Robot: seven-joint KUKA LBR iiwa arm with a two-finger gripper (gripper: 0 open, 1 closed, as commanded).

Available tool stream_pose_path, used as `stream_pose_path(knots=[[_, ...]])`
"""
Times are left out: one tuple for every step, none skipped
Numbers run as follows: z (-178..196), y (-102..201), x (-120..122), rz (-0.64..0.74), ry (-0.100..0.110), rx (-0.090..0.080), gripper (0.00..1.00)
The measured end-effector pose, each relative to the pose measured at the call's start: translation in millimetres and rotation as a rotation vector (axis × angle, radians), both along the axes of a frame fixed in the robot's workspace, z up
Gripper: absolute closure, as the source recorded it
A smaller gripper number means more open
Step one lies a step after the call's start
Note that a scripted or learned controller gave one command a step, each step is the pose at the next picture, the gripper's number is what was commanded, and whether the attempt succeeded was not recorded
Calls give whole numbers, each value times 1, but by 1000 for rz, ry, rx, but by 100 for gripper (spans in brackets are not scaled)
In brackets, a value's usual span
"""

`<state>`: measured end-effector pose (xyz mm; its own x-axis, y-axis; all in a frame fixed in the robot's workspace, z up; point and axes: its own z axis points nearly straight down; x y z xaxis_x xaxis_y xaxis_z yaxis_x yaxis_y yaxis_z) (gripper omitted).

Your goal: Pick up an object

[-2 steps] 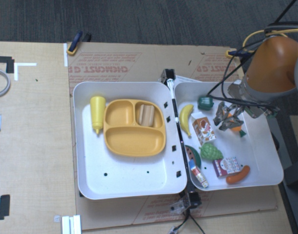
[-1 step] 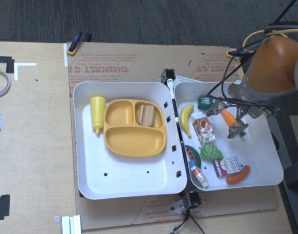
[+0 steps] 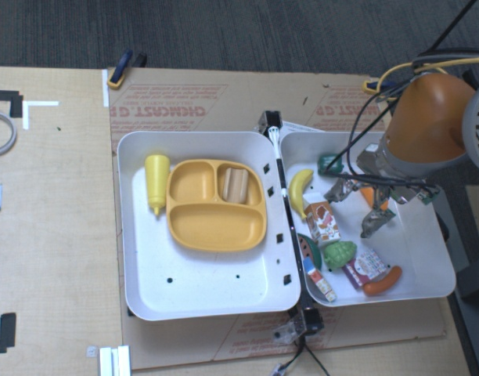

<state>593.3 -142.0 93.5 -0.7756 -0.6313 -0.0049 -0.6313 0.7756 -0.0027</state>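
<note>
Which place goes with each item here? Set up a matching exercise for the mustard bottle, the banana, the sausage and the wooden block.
Items:
1. mustard bottle
2. banana
3. sausage
4. wooden block

Places:
A. right bin, near its front right corner
B. in a compartment of the yellow tray
C. left bin, left of the tray
D. right bin, by the divider

Pairs: 1-C, 2-D, 3-A, 4-B

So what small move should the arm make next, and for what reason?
Probably a short descent straight down. The gripper hangs over the right bin with its fingers apart and nothing between them. An orange object lies just beneath, partly hidden by the arm, so I cannot name it. The banana and the sausage lie farther off.
</note>
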Motion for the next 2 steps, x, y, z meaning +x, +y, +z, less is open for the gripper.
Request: stream_pose_path(knots=[[-1, -4, -19, 450, 2, -1, 0], [0, 41, -16, 284, 0, -1, 0]])
